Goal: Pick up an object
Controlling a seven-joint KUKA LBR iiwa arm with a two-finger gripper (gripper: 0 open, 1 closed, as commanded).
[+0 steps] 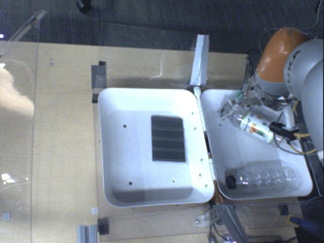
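There are two white bins (147, 97), one dark ridged pad (168, 138), one small labelled bottle (254, 127) and one large clear bottle (263, 178).

Two shallow white bins sit side by side on the wooden worktop (61, 156). The left bin (116, 146) holds a dark ribbed rectangular block (168, 138) near its middle. In the right bin (223, 151), a clear plastic bottle with a black cap (260, 177) lies on its side along the near wall. The claw (234, 108) reaches down into the far part of that bin, just beside a small white bottle with a green-and-orange label (254, 127) lying tilted.
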